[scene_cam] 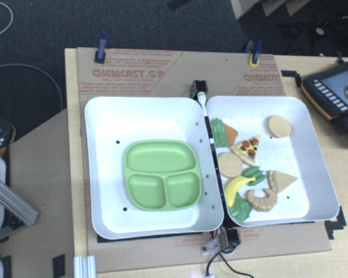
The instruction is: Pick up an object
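Right bin (313, 155): toy foods clustered toward 8 o'clock; round cookie (279, 126) apart at 1 o'clock. Judged light, rigid, smooth; best pinched across its rim. Green tray (162, 174) occupies left bin (104, 132).

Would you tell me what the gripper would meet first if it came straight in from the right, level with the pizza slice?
Probably the right bin's rim, if it travels low; past that, the pizza slice, passing between the round biscuit and the wedge.
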{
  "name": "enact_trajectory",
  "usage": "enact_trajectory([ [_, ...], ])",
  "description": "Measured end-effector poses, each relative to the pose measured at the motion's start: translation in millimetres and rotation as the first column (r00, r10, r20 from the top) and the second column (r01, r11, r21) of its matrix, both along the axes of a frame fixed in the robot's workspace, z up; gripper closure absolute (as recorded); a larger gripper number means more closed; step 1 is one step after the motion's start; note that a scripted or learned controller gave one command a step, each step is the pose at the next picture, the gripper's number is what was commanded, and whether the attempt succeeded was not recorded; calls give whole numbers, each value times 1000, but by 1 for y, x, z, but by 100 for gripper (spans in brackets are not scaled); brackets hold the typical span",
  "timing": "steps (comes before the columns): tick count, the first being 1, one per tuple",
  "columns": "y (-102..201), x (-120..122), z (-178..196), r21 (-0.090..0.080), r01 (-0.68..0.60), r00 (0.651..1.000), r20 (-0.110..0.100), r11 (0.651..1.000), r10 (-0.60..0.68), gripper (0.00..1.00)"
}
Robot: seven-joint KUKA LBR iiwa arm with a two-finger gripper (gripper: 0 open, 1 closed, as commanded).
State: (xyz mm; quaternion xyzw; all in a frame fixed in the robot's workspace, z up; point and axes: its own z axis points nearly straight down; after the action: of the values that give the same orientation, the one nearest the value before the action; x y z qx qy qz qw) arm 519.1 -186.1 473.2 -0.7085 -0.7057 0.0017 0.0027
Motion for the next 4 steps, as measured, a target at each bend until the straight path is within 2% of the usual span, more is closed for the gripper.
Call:
enact_trajectory([
  [1, -40, -43, -58, 0, 3, 1000, 0, 1000, -3, 0],
  [2, 7, -39, 55, -6, -10, 1000, 22, 1000, 10, 0],
  [3, 4, -39, 60, -6, -4, 1000, 14, 1000, 5, 100],
  [4, -39, -18, -48, 1, 0, 1000, -4, 1000, 0, 100],
])
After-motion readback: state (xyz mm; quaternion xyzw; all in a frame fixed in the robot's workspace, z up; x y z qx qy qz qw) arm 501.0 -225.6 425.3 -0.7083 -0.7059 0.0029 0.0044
